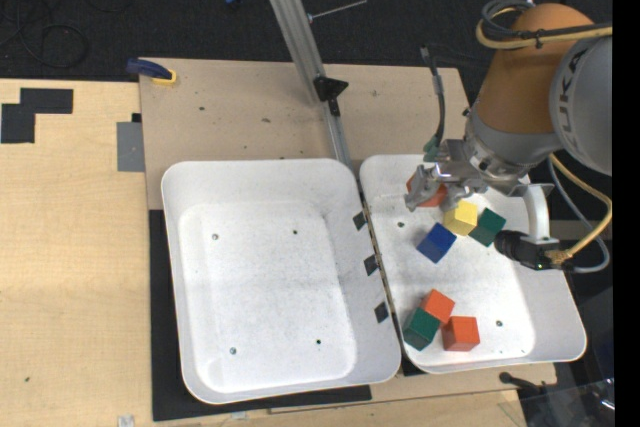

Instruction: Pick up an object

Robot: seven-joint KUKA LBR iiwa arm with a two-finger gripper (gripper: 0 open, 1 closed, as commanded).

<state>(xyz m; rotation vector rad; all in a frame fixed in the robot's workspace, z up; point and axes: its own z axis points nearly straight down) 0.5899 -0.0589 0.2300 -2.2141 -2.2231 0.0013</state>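
My gripper (428,185) hangs over the far part of the right bin (560,335), reaching in from the right. A red-orange block (433,199) shows just under its tip, partly hidden by it; whether it is gripped is unclear. Close by lie a yellow cube (461,216), a green cube (489,227) and a blue cube (436,242). Near the bin's front edge sit an orange cube (439,304), a dark green cube (421,327) and another orange cube (461,332).
The left bin (185,215) lies beside the right one, with small black clips (369,264) along the shared edge. A slanted aluminium bar (295,25) rises behind the bins. The grey and orange arm (535,85) fills the right side.
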